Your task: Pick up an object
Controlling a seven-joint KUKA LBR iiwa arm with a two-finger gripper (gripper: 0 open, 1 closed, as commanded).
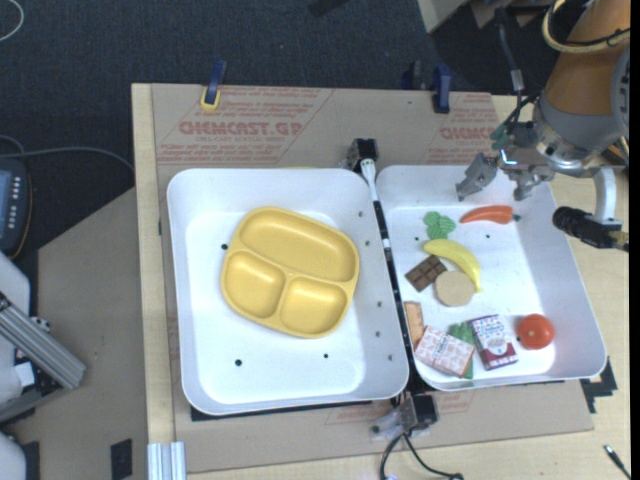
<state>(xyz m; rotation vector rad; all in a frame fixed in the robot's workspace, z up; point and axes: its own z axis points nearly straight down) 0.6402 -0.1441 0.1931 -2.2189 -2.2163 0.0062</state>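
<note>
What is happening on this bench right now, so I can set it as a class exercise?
A robot arm reaches in from the right, its claw open above the far end of the right bin, just over a toy carrot. It holds nothing. The bin also has a banana, a tomato and other small play-food items. The left bin holds a yellow divided plate.

A red-orange carrot (487, 214) lies flat near the right bin's (585, 313) far wall, beside green broccoli (438, 224).

The 2 bins (190, 268) look like smooth white plastic, the yellow tray (290, 270) glossy plastic, the board (260, 118) beneath matt brown cardboard, perhaps; banana (455, 260) shiny.
</note>
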